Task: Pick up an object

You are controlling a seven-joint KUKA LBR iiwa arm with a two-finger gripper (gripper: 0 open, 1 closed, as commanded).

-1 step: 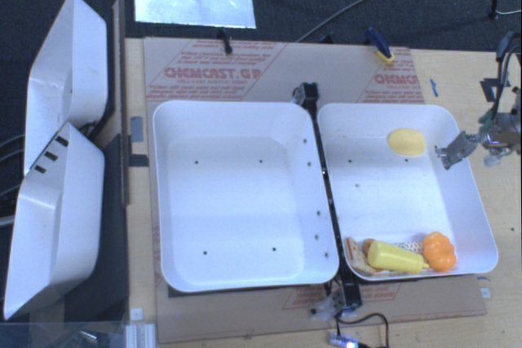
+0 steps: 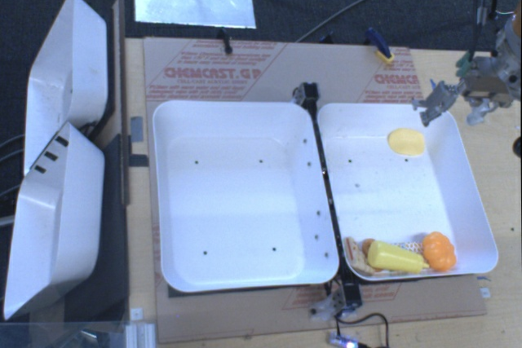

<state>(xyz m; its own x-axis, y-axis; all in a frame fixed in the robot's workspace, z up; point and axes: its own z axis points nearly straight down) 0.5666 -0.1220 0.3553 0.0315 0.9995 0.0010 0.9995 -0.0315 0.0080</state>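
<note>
Claw [image 2: 434, 103] hangs over the far right corner of the right bin [image 2: 473, 183], carrying nothing; whether it is spread I cannot tell. Nothing is picked yet. Left to grab: a yellow disc [image 2: 406, 142] just beside it, then a yellow cone [image 2: 395, 257] and an orange ball [image 2: 440, 251] at the near edge.

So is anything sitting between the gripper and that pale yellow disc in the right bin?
Nothing visible. The gripper sits at the right bin's far right corner, and the pale yellow disc lies just beside it on bare bin floor. The other objects are clustered along the near edge.
</note>
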